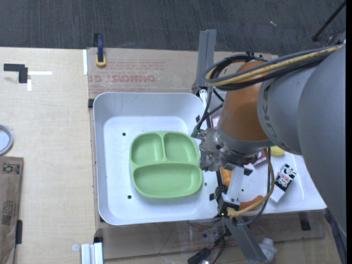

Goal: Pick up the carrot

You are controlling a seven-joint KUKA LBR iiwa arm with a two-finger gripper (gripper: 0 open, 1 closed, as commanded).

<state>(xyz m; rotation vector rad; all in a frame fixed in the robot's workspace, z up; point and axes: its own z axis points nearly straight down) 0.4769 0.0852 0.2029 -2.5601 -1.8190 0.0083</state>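
Cardboard sheet (137, 73) behind bins shows mirrored red lettering.

Smooth, slightly glossy plastic on the green plate (165, 164) and the white bin (110, 164) under it. Pale matt wood for the bench (49, 131), plus plain brown cardboard (137, 73) behind the bin. Satin grey metal-looking arm (308, 103).

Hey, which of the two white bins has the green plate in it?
The left shallow white bin holds the green three-compartment plastic plate. The right shallow white bin sits mostly under the grey and orange arm.
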